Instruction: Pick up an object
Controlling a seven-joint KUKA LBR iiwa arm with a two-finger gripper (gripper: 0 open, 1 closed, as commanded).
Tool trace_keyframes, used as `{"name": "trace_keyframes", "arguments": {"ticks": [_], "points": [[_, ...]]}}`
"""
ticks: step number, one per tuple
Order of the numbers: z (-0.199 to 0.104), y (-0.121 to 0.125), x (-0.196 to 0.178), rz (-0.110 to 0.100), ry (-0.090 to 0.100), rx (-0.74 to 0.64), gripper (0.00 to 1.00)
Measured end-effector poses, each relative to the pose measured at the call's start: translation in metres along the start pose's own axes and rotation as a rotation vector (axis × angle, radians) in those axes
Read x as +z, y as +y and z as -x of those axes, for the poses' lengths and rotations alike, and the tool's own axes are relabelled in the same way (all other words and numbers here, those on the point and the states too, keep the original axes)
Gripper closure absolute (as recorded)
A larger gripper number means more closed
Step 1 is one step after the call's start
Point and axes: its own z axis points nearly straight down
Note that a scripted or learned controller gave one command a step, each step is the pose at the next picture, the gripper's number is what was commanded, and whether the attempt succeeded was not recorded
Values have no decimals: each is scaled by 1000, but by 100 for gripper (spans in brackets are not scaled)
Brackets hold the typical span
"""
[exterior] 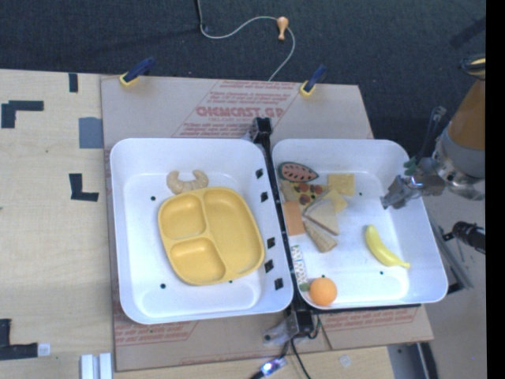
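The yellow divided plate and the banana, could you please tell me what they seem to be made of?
The yellow divided plate looks like moulded plastic with a matte finish: one even colour, soft rounded compartment ridges. The banana is probably a plastic toy, judging by its uniform bright yellow, smooth skin; real fruit cannot be ruled out.

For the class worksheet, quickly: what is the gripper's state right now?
Gripper: over the right bin's right edge, holding nothing visible; open or shut cannot be told.

Bright, even overhead light; soft, slightly blurry.
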Motion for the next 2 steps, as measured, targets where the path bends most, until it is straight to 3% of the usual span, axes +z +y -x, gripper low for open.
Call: {"name": "trace_keyframes", "arguments": {"ticks": [1, 2], "points": [[-1, 1, -28, -1, 1, -1, 100], [-48, 0, -26, -5, 1, -3, 100]]}}
